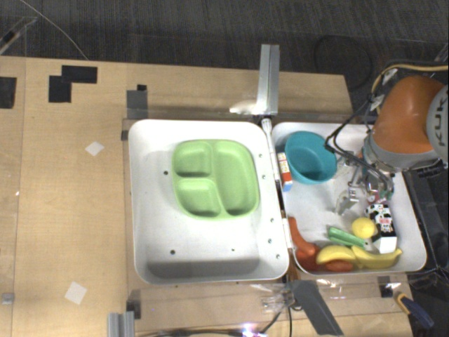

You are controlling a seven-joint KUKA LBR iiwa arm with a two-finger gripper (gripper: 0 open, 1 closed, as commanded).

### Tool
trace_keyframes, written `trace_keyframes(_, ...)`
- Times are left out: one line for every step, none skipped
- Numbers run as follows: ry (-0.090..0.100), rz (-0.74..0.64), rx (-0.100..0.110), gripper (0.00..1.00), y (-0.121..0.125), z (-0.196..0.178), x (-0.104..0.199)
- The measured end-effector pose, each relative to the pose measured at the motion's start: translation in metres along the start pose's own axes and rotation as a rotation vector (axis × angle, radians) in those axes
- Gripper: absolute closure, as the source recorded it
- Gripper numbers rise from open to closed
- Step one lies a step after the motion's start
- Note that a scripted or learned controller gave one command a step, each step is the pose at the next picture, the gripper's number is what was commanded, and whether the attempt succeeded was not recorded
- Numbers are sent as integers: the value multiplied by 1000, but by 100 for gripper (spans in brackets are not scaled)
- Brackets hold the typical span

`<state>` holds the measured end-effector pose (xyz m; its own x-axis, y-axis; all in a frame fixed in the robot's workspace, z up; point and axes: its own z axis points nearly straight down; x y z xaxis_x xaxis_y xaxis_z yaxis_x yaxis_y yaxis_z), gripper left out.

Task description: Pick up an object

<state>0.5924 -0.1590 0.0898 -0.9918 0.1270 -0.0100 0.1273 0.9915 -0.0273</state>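
So the gripper (pixel 365 192) hangs low over the right bin (pixel 309 195), roughly mid-bin toward its right side, and honestly I can't tell if it's spread or pinched, it's just a tangle of metal and cables from this angle. Nothing visibly between the tips.

The pickable stuff is crammed along the near edge of that bin: a banana (pixel 365 257), a lemon (pixel 363 228), a green stick-shaped thing (pixel 345 236), something red (pixel 302 241), plus a small black-and-white piece (pixel 381 218). A teal bowl (pixel 311 157) sits at the far left.

My guess at what goes wrong: everything's touching, so coming down there probably nudges neighbours or grabs two things, and the round lemon could squirt out. The bin wall is close too.

Left bin (pixel 151 209) has a green divided tray (pixel 214 177). Light wooden bench (pixel 63 209), dark floor beyond.
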Motion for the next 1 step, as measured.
trace_keyframes(-3, -50, -27, 0, 47, 1, -48)
